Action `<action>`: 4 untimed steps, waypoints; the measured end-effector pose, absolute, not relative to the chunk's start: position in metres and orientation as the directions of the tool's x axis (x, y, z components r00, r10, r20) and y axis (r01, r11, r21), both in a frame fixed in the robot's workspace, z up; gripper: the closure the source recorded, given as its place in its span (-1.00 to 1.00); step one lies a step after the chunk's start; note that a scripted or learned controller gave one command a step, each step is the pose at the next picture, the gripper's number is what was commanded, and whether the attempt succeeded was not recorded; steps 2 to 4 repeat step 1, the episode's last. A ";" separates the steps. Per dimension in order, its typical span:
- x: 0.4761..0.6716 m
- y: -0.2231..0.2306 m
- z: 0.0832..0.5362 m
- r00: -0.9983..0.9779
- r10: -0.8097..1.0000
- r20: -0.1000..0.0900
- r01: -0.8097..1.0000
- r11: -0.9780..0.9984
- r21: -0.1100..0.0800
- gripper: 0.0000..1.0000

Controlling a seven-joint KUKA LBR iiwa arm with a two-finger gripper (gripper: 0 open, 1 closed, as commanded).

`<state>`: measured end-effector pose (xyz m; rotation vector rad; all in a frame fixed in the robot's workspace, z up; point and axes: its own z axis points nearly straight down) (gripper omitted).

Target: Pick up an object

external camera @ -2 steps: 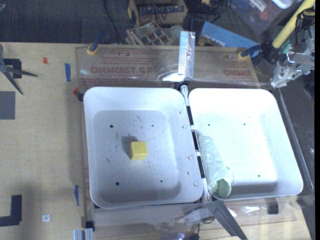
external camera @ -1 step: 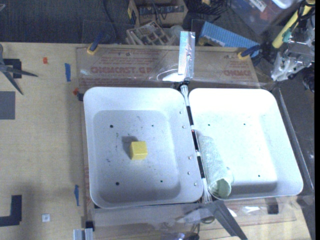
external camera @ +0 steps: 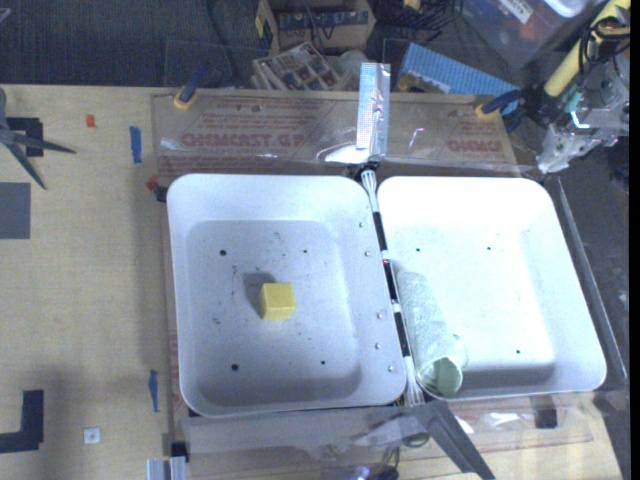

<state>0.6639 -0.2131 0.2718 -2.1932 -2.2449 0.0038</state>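
Two bins, two candidate objects.
Yellow block [external camera: 278, 300] left bin; pale cylinder [external camera: 428, 334] right, may roll when gripped; claw [external camera: 562, 148] state indiscernible.

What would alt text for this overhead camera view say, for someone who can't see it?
Two shallow white bins sit side by side on a bench: the left bin holds a small yellow block, and the right bin holds a pale cylinder lying along its left wall.

A yellow block [external camera: 278, 300] lies in the left bin [external camera: 200, 208]; a pale cylinder [external camera: 428, 333] in the right bin [external camera: 500, 203].
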 end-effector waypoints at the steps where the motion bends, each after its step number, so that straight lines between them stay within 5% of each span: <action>1: 0.638 -0.220 0.326 0.545 0.839 -0.003 0.839 -0.545 -0.001 1.00; 4: 0.638 -0.220 0.326 0.545 0.839 -0.003 0.839 -0.545 -0.001 1.00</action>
